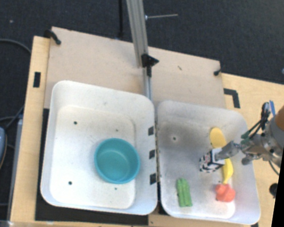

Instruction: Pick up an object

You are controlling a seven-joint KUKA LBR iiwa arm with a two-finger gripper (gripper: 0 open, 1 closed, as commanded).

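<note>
Tool [208, 163] low in right bin [183, 122] beside banana [226, 169] (finger state unclear); no legible writing.

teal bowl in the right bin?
No, the teal bowl sits in the left bin; the right bin holds the smaller yellow, green and red items.

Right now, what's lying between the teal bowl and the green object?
In the camera view, between the teal bowl and the green object lie bare bin floor and the two bins' adjoining rims.
</note>
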